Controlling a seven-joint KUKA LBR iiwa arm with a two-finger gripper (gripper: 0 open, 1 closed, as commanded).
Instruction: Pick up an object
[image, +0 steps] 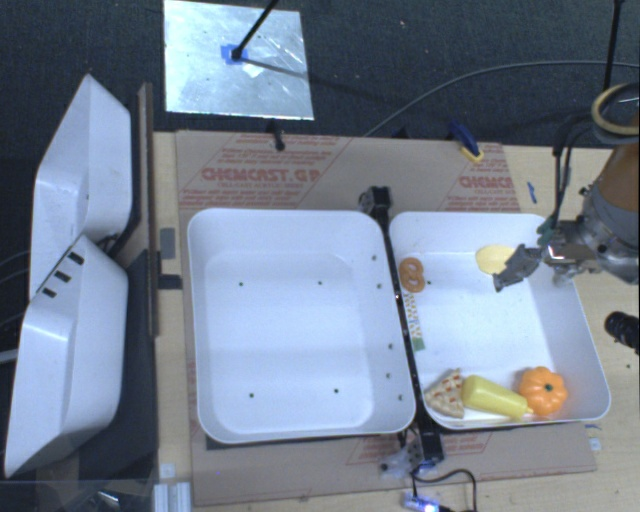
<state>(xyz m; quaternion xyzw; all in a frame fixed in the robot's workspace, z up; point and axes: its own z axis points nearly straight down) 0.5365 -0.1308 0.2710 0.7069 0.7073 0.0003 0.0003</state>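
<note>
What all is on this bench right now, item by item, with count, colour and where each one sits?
Shallow plastic bins: 2, white, side by side; left bin, right bin.
Pretzel-shaped toy: 1, orange-brown, right bin, by its left wall.
Flat round piece: 1, pale yellow, right bin, top, beside the hand.
Pizza-slice toy: 1, tan, right bin, bottom edge.
Elongated vegetable toy: 1, yellow-green, right of the pizza slice.
Small pumpkin toy: 1, orange, bottom right corner.
Robot hand: 1, grey, over right bin's top.

Two bins sit side by side on the counter (330, 165). In the right bin (570, 330), a pretzel (411, 273) lies by the left wall, a lemon (493, 259) near the back, and a pizza slice (447, 392), pepper (493, 397) and pumpkin (541, 390) line the front.
</note>
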